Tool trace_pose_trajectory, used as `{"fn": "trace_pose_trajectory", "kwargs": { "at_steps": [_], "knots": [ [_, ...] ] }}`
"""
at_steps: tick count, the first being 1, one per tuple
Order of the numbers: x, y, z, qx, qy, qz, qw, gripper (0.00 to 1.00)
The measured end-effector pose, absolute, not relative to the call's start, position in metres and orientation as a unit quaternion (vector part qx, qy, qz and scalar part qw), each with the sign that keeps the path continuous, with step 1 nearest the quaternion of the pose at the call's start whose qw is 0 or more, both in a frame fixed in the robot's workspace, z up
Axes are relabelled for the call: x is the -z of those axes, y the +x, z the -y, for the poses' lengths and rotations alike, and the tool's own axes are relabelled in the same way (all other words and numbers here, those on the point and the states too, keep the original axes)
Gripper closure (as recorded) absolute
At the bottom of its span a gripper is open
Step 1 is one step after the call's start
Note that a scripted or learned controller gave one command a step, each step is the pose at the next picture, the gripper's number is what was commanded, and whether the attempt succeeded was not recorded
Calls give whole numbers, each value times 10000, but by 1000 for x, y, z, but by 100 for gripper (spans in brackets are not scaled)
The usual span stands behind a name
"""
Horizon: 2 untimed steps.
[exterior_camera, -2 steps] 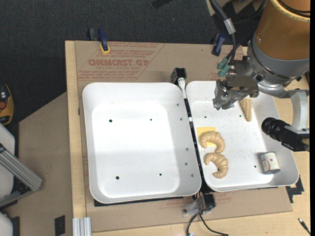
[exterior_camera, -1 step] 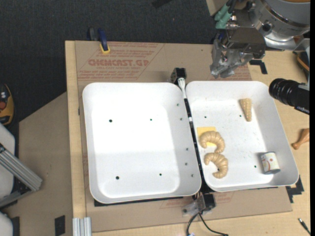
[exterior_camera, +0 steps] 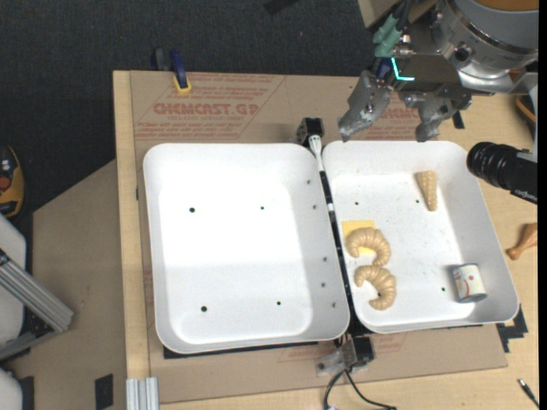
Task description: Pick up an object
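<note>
Your gripper [exterior_camera: 393, 120] hangs spread and empty at the upper right of the frame, over the right bin's [exterior_camera: 500, 246] top rim. The nearest object, a cone [exterior_camera: 426, 190], lies just below and slightly right, its long axis running up-down.

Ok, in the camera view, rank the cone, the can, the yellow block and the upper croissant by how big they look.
1. Upper croissant
2. Cone, can and yellow block: too alike to rank, and the croissant hides part of the block.
</note>
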<state>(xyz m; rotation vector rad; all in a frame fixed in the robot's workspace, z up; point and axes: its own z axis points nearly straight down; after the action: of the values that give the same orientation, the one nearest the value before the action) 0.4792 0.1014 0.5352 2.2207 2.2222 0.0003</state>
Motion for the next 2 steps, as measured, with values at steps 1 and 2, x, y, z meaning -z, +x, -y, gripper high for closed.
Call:
{"fn": "trace_pose_trajectory", "kwargs": {
  "at_steps": [1, 2],
  "knots": [
    [-284, 477, -153, 77, 7064, -7077, -46, 0],
    [-303, 479, -152, -8, 7080, -7062, -1, 100]
  ]
}}
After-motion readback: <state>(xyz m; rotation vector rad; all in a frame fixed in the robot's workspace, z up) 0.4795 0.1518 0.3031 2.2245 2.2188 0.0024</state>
